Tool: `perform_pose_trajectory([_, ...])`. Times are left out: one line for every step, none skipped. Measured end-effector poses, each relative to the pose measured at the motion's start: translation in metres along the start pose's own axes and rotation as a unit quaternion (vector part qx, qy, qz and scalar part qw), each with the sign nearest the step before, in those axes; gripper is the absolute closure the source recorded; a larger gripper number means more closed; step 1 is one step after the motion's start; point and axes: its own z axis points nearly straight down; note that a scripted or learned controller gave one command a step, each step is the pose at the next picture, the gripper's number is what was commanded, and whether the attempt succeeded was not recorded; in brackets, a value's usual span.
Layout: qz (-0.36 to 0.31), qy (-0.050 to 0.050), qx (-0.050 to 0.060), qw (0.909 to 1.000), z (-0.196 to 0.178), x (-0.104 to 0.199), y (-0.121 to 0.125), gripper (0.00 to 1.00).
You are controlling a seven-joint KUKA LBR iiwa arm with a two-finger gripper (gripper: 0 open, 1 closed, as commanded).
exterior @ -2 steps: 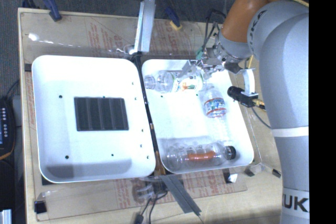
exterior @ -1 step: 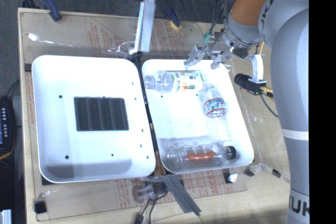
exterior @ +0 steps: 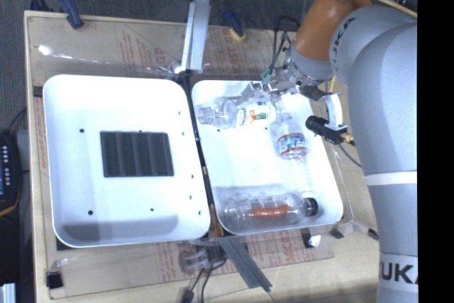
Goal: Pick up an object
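So the gripper (exterior: 273, 85) is down at the far rim of the right bin (exterior: 333, 184), tucked under the grey wrist with the orange band (exterior: 323, 21), and honestly I can't tell how it's set, it's just a clutter of metal bits from up here. Just beside it, toward the middle of the right bin, lies a small clear bottle with an orange-and-green label (exterior: 237, 113), on its side, its near end very close to the gripper but nothing I'd call gripped. Next to that, a second clear plastic bottle with a blue and red label (exterior: 291, 142) lies deeper in the right bin, near the arm's side wall. Along the right bin's near wall there's a bigger see-through bottle (exterior: 269, 209) with a dark cap and something orange inside. The left bin (exterior: 64, 152), touching the right bin along one edge, is smooth glossy white with rounded corners and holds a dark ribbed rectangular panel (exterior: 137, 153).
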Motion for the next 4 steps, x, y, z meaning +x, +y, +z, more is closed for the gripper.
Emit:
perform_pose_trajectory([-0.018, -0.004, -0.007, 0.9998, 0.0021, 0.0021, 0.0044, 0.0])
perform_pose_trajectory([-0.065, -0.004, -0.012, 0.9978, 0.0039, 0.0, 0.0024, 0.0])
perform_pose_trajectory([-0.1, -0.005, -0.012, 0.9949, 0.0036, -0.0003, 0.0025, 0.0])
perform_pose_trajectory([-0.126, -0.009, -0.014, 0.9918, 0.0047, 0.0054, 0.0064, 0.0])
